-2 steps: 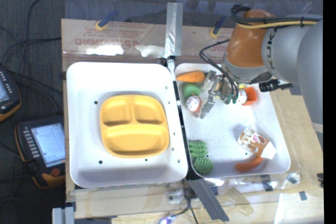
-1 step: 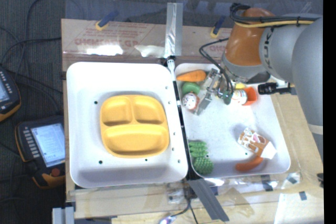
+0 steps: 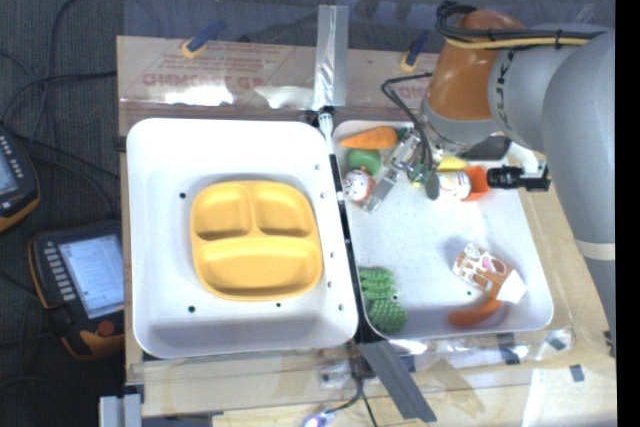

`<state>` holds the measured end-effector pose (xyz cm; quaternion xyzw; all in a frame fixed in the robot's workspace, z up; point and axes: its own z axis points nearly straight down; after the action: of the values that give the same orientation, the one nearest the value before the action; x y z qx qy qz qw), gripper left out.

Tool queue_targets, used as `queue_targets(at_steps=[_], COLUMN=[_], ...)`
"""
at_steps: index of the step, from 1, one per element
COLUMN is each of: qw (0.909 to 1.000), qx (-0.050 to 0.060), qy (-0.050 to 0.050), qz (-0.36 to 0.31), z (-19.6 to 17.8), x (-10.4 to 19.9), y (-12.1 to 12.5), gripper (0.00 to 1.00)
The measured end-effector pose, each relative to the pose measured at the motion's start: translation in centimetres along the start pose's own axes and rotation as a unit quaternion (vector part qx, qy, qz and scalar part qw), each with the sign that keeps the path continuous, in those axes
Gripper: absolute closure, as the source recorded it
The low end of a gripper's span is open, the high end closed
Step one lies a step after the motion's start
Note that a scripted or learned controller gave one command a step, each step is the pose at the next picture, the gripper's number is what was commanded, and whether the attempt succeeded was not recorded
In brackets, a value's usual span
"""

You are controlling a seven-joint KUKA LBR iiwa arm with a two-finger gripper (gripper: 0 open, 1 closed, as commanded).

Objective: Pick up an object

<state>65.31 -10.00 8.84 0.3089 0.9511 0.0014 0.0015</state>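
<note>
Nearest, a green knobbly toy and a red sausage lie in the right bin; a yellow tray fills the left. Farther back, the end effector sits beside a carrot; its grip cannot be told. Cardboard lettering behind is unreadable.

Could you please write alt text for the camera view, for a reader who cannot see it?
A grey robot arm reaches from the right, its gripper low in the right bin among a carrot, a small ball, a green toy and a sausage. The left bin holds a yellow divided tray.
</note>
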Motion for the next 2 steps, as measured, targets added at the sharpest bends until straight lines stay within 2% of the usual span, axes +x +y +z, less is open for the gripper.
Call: queue_targets(at_steps=[1,2], qw=[0.9923,0.9985], qx=[0.001,0.000], qy=[-0.005,-0.006], qz=[-0.124,-0.055], z=[-0.1,-0.1], x=[-1.2,1.1], y=[-8.1,-6.1], gripper=[0.00,0.00])
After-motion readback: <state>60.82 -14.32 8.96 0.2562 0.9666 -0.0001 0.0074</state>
